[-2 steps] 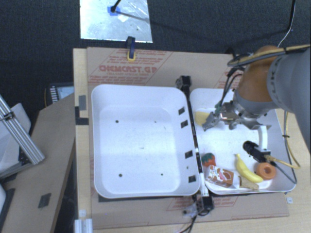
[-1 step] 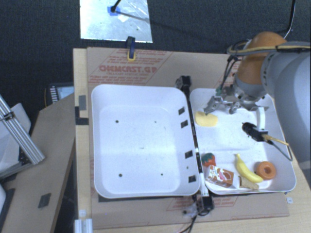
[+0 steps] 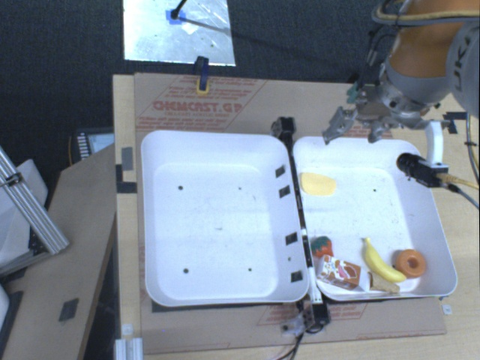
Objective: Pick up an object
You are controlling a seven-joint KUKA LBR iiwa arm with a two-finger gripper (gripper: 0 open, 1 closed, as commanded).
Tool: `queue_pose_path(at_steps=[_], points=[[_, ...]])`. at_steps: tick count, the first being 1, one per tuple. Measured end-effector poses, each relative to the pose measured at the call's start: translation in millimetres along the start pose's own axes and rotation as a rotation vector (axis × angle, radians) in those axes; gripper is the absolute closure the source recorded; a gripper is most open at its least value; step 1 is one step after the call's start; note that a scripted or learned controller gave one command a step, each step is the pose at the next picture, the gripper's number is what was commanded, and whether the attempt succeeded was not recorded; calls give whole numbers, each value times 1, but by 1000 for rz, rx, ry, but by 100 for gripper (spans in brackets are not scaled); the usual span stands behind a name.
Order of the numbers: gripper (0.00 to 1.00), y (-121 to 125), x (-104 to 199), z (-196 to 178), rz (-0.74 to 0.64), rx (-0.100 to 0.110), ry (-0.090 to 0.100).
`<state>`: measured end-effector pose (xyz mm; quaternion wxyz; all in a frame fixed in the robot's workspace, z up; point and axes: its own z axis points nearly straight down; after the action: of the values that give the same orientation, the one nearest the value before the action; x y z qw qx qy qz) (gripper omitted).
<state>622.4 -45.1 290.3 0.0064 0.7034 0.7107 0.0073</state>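
The left bin (image 3: 217,216) offers open floor from wall to wall. In the right bin (image 3: 375,201), the middle and upper right floor lies open. A yellow disc (image 3: 318,184) sits near its upper left. Its lower edge is crowded: a small red piece (image 3: 322,247), a printed packet (image 3: 341,273), a banana (image 3: 379,261) and a brown ring (image 3: 410,263). The black clips (image 3: 289,193) line the ridge between the bins.
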Motion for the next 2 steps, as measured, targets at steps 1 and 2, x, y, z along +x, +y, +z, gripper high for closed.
queue_pose_path(at_steps=[1, 2], points=[[0, 24, 55, 112, 1, 23, 1], [100, 25, 51, 95, 3, 15, -1]])
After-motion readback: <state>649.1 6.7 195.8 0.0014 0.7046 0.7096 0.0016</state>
